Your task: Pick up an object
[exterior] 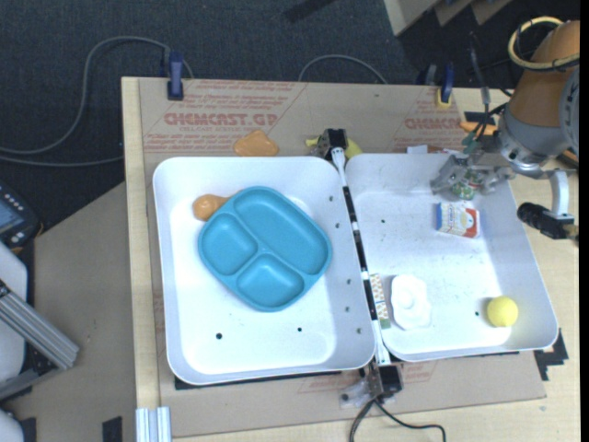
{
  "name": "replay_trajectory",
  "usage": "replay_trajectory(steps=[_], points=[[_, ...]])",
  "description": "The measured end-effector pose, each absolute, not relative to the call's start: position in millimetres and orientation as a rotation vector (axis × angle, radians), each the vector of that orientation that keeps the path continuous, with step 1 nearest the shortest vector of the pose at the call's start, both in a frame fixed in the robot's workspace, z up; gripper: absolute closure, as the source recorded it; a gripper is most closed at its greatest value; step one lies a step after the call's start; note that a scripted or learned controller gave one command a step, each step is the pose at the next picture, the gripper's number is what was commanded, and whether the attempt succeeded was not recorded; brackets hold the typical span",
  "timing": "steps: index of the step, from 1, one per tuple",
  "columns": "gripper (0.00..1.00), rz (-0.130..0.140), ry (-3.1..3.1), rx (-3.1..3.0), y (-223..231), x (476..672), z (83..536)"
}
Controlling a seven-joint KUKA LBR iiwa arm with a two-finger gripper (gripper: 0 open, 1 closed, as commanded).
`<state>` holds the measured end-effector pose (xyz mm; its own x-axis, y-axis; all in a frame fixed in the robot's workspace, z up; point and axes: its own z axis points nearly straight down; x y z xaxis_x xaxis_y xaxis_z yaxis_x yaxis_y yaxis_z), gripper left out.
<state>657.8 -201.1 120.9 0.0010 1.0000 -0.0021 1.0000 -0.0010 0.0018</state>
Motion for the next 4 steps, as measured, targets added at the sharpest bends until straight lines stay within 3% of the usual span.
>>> replay_trajectory(steps=[1, 2, 3, 4], points=[[0.00, -0.002, 2.228, 2.228, -206.5, 665.6, 82.9], [1.00, 0.003, 2.221, 2.218, -207.1, 667.7, 96.2], [1.00, 0.002, 2.230, 2.217, -143.7, 667.3, 99.3], [1.00, 0.013, 2.228, 2.209, -60.4, 644.7, 191.6]])
